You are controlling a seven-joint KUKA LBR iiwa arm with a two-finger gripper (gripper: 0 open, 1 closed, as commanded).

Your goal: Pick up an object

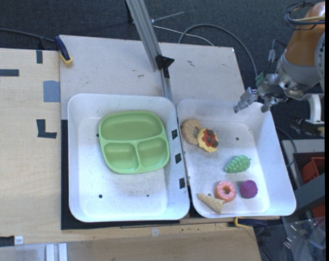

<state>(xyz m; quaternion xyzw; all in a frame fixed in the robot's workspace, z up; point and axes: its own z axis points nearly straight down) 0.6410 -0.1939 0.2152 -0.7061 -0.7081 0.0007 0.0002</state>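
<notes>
The right bin (262, 125) holds several toy foods: a tan cookie (189, 129), a yellow pizza piece with red dots (208, 140), a green bumpy fruit (237, 163), a pink donut (225, 190), a purple ball (248, 188) and a tan wedge (210, 202). My gripper (253, 103) hangs over the bin's far right corner, well above and behind the toys. Its two dark fingers are spread apart with nothing between them.
The left bin (80, 145) holds a green divided plate (134, 141). A metal pole (145, 29) slants down to the bins' shared far edge. Cables lie behind the bins. A blue and yellow clamp (63, 50) sits at the far left.
</notes>
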